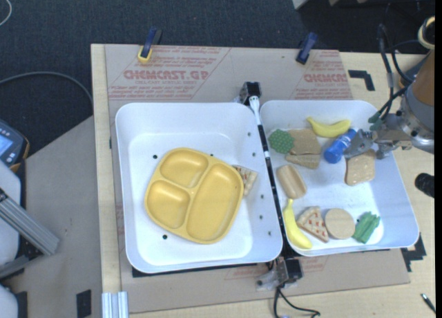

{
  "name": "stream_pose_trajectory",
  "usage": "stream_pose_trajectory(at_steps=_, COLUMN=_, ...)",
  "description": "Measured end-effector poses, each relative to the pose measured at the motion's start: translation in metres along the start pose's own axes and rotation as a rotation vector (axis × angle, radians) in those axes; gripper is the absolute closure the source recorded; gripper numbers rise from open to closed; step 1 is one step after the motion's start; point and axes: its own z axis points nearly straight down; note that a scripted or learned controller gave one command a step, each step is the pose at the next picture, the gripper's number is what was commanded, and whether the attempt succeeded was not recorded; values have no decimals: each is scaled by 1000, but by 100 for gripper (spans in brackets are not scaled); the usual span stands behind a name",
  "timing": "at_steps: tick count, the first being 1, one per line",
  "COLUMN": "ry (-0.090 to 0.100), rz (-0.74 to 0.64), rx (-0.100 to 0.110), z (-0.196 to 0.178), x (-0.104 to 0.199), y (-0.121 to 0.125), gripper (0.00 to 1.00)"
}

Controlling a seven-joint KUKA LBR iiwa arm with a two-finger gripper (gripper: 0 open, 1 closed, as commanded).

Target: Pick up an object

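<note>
**benchwatcher:** Cardboard-covered bench, two white bins. Left bin has a yellow divided plate. Right bin has the toy food: two bananas, bread slices, a pizza slice, green bits.

**gripfan:** And the gripper?

**benchwatcher:** Low over the right bin's upper part, just beside a blue object. Can't tell whether the claw is clenched or released.

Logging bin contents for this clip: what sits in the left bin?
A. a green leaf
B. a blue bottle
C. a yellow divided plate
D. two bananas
C: the yellow plate with three compartments lies in the left bin; the other toy foods are in the right bin.
</note>
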Motion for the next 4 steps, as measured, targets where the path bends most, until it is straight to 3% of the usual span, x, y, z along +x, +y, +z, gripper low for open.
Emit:
stream_pose_trajectory(at_steps=2, ry=2, rz=-3, rx=2, z=-15, x=100, y=33, gripper=100)
stream_pose_trajectory(at_steps=4, ry=3, rz=-4, rx=3, z=2, x=201, y=58, gripper=100)
